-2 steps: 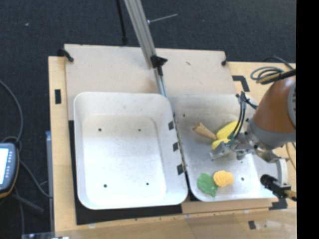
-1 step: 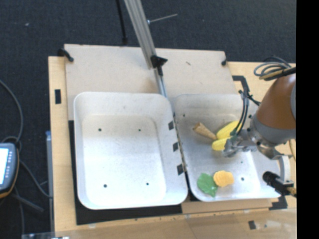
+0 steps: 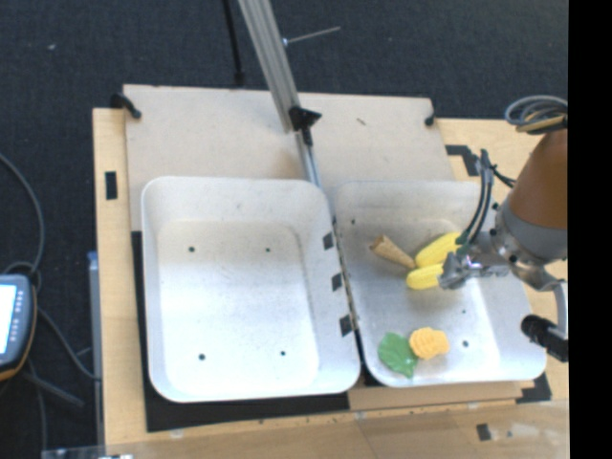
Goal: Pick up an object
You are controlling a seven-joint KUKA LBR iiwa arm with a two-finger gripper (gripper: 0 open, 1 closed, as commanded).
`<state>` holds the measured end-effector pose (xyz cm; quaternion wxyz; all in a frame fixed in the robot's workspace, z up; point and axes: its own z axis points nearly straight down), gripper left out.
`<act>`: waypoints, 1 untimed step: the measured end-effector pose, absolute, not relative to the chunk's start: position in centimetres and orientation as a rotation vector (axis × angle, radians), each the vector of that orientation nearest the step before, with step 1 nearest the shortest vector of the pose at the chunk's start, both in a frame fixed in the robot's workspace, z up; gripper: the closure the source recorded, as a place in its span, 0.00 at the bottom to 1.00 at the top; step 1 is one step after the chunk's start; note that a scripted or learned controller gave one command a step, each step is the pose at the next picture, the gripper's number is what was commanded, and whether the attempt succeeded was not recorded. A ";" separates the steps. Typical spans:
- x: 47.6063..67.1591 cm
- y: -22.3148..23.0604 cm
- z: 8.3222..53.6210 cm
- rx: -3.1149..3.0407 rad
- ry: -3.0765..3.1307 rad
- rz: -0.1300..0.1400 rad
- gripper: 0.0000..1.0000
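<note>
Green leafy piece (image 3: 396,353) beside orange ridged lump (image 3: 428,342) — gripper (image 3: 452,271) at two smooth yellow pieces (image 3: 427,264), grip unclear.

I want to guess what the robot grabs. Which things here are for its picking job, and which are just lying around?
For the job:
gripper
yellow pieces beside the gripper
tan cone-like piece
orange piece
green piece
right bin holding them all

Just lying about:
left bin
metal pole
screen device at the left edge

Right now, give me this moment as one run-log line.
gripper: low in right bin | at yellow pieces | grasp: unconfirmed | tan piece, green piece, orange piece: loose
</note>
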<state>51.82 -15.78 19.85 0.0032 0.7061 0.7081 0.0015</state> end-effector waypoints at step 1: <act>52.0 -15.9 25.3 2.212 2.220 0.006 1.00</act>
